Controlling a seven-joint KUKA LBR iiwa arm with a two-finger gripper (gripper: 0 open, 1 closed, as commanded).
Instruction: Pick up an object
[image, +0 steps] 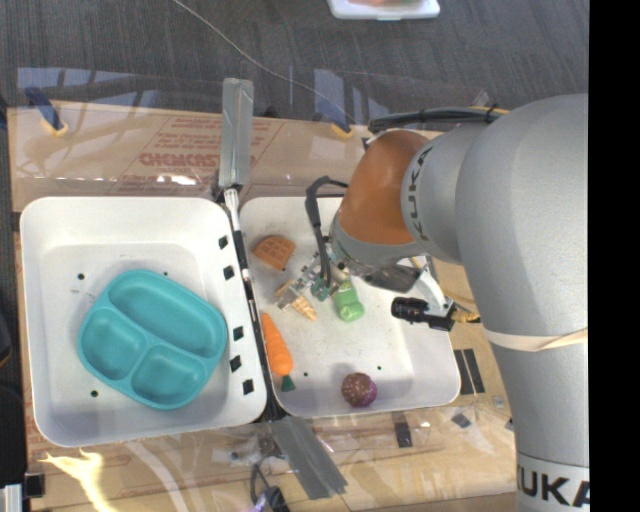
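My gripper (312, 287) hangs low in the middle of the right bin (420, 375), under the orange wrist band. A small tan piece (297, 297) lies right at its tip, touching or just beside it. A green bottle (347, 301) lies just right of the gripper. A waffle-like brown piece (273, 250) sits at the bin's back left. An orange carrot (277, 346) lies along the left wall. A dark purple ball (359, 389) rests near the front edge.
The left bin (60, 240) holds a teal divided plate (151, 338). The arm's grey body (530, 230) covers the right bin's right side. A black cable (312, 200) loops over the bin's back.
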